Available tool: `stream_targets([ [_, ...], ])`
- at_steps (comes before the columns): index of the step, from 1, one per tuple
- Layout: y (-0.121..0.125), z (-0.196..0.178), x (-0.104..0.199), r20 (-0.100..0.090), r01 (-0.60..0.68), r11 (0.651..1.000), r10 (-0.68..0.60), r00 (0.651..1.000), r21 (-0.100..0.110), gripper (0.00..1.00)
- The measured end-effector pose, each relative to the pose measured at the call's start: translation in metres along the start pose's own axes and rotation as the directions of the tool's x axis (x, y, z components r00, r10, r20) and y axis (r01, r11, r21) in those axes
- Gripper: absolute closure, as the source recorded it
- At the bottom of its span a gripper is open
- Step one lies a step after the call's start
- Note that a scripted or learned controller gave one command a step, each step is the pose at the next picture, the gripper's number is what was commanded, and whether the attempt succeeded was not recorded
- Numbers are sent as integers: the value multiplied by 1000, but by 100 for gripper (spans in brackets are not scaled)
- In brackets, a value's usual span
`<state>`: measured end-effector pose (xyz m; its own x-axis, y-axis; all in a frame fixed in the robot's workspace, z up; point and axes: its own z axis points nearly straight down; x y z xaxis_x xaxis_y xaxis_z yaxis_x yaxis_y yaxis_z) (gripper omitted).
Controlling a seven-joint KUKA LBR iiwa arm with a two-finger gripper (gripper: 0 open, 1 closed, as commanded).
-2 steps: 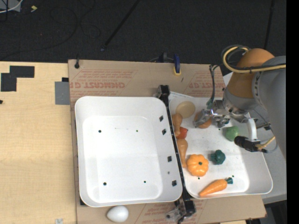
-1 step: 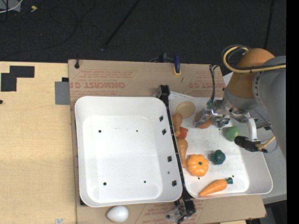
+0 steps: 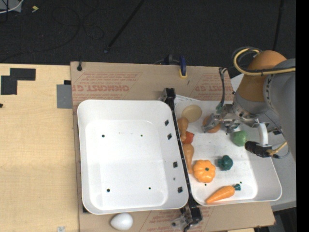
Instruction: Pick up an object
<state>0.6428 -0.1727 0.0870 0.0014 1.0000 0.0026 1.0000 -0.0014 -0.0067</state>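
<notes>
Bench bins (image 3: 125, 110), toy vegetables right.

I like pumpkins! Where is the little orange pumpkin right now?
The pumpkin sits in the right bin, near its left wall toward the front, just above the carrot and left of the dark green vegetable.

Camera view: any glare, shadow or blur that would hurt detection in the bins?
Camera view: even light, no hard glare. The left bin shows a soft shadow band along its lower half. The gripper area is cluttered and slightly soft. The pumpkin and carrot read sharp. The floor behind is very dark.
</notes>
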Motion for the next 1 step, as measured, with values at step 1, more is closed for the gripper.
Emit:
stream_targets([
  [1, 1, 0, 59, 1, 5, 1000, -5, 1000, -2, 0],
])
